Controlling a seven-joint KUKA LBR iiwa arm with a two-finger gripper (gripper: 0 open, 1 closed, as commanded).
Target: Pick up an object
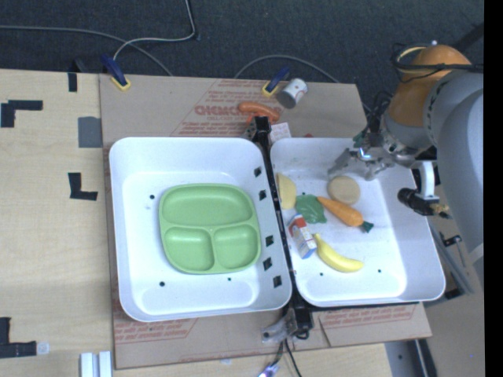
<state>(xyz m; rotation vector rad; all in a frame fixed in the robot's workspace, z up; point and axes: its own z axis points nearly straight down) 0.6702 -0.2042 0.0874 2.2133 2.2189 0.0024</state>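
The right bin (409,273) holds several toy foods. A round tan piece (343,188) lies near its back, and an orange carrot (343,211) lies just in front of that. Nearer the front is a yellow banana (339,258). By the left wall are a green leafy piece (309,207), a pale yellow piece (286,192) and a small red-and-white packet (302,236). My gripper (355,170) hangs over the bin's back right part, just above and behind the tan piece. Its fingers stand apart with nothing between them.
The left bin (134,171) carries a green divided plate (211,228). Behind the bins, on the cardboard, lie an orange sausage-shaped toy (259,109) and a grey cylinder (292,93). The arm's grey body (464,155) stands over the right bin's right edge.
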